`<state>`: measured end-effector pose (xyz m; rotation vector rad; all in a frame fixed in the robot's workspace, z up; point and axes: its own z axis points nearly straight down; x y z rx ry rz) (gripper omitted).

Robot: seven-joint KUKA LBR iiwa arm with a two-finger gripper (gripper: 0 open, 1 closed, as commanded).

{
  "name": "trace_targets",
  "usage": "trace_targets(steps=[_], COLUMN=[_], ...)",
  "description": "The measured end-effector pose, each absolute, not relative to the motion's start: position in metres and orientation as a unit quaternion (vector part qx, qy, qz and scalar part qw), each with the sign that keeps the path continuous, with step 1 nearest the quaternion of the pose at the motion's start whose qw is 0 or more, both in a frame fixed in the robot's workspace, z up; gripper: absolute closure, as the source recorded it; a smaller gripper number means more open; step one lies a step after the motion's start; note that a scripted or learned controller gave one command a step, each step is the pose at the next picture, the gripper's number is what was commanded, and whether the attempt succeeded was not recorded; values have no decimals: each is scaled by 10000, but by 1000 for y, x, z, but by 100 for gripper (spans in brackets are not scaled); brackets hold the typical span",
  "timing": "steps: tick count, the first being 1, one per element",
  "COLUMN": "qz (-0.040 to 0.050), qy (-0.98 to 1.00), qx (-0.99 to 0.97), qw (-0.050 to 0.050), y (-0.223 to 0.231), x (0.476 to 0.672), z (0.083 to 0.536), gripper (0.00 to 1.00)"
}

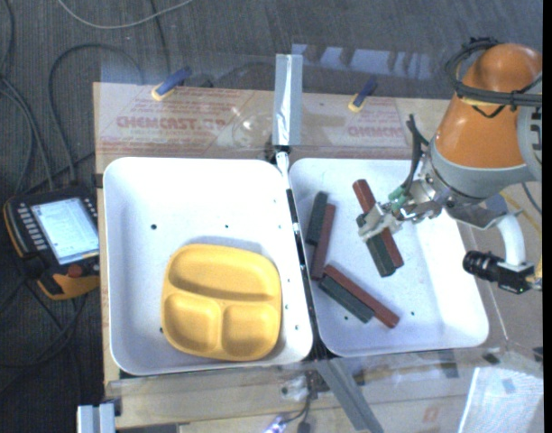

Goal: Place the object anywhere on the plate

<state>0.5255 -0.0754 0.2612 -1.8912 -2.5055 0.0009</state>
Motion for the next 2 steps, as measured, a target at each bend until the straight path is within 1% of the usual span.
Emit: trace_targets(steps=[1, 2], qz=[11, 9], qy=[-8450, -9039], qx=[-5348, -4278], qw=[18, 19], y=[-22, 50], x=[542, 516], z=[205, 195], gripper=[100, 100])
